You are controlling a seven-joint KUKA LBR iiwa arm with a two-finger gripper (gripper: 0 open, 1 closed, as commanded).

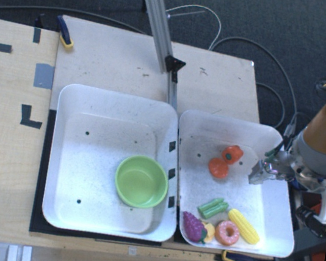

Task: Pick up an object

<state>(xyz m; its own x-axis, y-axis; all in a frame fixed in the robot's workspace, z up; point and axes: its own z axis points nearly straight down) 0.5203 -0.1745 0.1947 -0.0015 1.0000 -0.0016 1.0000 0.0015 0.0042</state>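
— Well, hanging where, the grey two-finger gripper [264,170]?

— Hanging over the right-hand shallow white bin [275,207], close to its right wall. Apart or together: impossible to tell from up here.

— Lying nearest?

— Lying just to the left, an orange-red plastic toy vegetable [225,161], with bare bin floor between. Crowding the near corner: green toy pods [213,207], a yellow toy corn cob [244,226], a pink ringed doughnut [227,232], purple toy grapes [194,226].

— Getting in the way?

— Sitting well apart in the left white bin [62,141], a lime-green round bowl [141,182]; slanting down toward the seam between the bins, a grey metal pole [159,24].
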